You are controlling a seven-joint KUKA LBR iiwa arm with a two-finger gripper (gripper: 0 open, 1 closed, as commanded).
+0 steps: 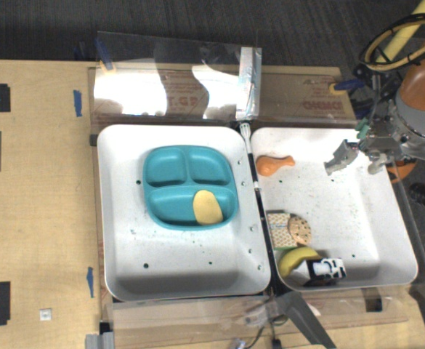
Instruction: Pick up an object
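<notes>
My gripper [358,163] hangs over the far right part of the right bin [372,224], its two grey fingers spread open with nothing between them. An orange toy piece [273,165] lies at that bin's far left corner, well to the left of the gripper. Along the near left side lie a patterned cracker packet [288,227], a yellow banana [296,259] and a small black-and-white object [325,269]. In the left bin [125,217] a teal divided plate [174,174] carries a yellow oval object [208,208] in its front compartment.
A clear plastic sheet and a cardboard panel [176,93] stand behind the bins. Yellow and black cables [397,42] hang at the upper right beside the arm. The wooden bench [34,209] stretches away on the left.
</notes>
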